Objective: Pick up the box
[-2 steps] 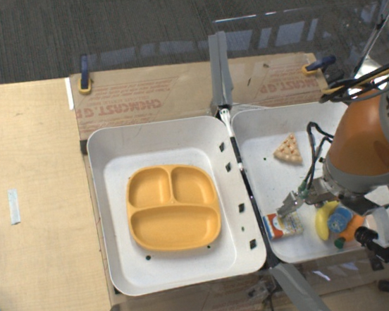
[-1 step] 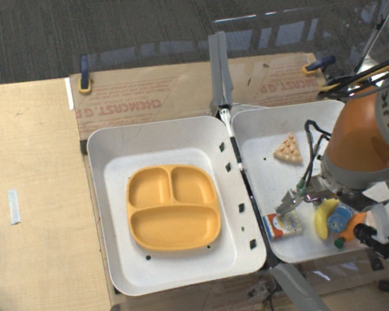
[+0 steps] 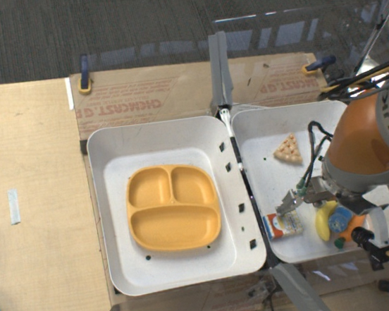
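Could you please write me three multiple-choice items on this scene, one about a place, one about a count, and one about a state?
1. Where does the small box lie?
A. In the right bin, near its front-left corner
B. On the yellow plate
C. On the wooden bench to the left

2. How many compartments does the yellow plate have?
A. Two
B. Three
C. Five

3. What is the state of the box relative to the gripper?
A. Lifted high above the bins
B. Resting in the right bin, with the gripper just above it
C. Set down in the left bin

Answers: 1 A, the box sits low in the right bin beside the divider. 2 B, two small sections sit above one wide one. 3 B, the box lies on the bin floor, under the gripper's tip.
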{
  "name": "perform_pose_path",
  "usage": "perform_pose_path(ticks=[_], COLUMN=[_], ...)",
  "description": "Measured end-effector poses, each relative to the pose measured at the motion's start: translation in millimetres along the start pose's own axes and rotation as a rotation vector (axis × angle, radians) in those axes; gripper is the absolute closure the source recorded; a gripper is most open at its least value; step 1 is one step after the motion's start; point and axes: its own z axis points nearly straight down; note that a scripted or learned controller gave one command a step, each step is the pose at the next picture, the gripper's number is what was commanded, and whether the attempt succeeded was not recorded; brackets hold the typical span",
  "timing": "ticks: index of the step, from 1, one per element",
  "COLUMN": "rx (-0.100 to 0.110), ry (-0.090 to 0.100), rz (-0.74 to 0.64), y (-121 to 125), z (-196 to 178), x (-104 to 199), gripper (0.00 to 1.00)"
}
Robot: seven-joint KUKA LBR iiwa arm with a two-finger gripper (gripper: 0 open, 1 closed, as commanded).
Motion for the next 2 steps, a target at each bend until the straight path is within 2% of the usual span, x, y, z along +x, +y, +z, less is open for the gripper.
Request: perform_pose_path(ticks=[1,2], rx=[0.016,0.016], ry=[0.004,0.005], rz=[-0.131,-0.265], y=[58.6,12.2], z=[5.6,6.1], x=[-2.4,-15.4], gripper=[0.00,0.00])
